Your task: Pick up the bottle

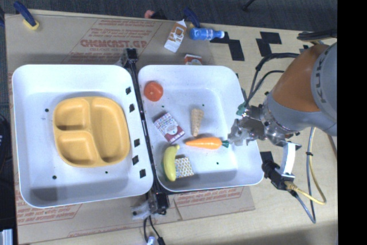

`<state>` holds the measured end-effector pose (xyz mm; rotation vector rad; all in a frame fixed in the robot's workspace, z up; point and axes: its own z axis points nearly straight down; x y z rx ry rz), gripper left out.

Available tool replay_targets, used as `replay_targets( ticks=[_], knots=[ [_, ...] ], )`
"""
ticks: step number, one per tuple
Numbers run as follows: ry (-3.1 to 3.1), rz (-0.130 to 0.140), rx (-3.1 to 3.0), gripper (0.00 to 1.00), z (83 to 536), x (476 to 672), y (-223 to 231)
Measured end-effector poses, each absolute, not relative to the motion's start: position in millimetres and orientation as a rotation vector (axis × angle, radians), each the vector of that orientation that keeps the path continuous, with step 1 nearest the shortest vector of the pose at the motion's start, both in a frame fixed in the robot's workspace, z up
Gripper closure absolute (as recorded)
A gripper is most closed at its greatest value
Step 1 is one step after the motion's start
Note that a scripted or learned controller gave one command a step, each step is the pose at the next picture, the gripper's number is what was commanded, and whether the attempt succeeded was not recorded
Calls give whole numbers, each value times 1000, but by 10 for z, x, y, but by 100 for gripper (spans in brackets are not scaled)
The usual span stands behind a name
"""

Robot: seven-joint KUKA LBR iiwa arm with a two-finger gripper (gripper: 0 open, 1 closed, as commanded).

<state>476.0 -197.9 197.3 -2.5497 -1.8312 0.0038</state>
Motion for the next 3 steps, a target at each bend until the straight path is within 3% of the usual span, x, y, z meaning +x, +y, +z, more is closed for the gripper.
replay_targets(
  ticks=[1,2,3],
  knots=[
    [-2055,2,-2368,100,1921,4763,-1845],
    [-1968,3,-2445,100,2114,4761,-2044],
    [-2229,2,-2206,100,1958,4760,-2045]
  ],
)
